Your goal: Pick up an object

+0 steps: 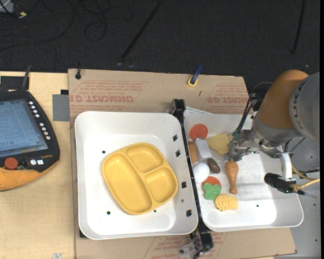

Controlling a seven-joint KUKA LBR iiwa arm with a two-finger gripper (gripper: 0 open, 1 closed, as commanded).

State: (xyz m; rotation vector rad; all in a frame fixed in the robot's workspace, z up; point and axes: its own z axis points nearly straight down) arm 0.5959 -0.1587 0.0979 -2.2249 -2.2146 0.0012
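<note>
Tool (236,151) over right bin (270,212); above drumstick (233,175)

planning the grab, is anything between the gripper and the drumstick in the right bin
Nothing visible. The gripper hangs just above the top end of the drumstick, with no item between them. The nearest neighbours lie to the left: a yellow piece and a brown piece, close enough to be brushed.

Hand (236,151) above drumstick (233,174)

Arm reaches in from right — pincer (236,151) lowered, wrist bent.
</note>
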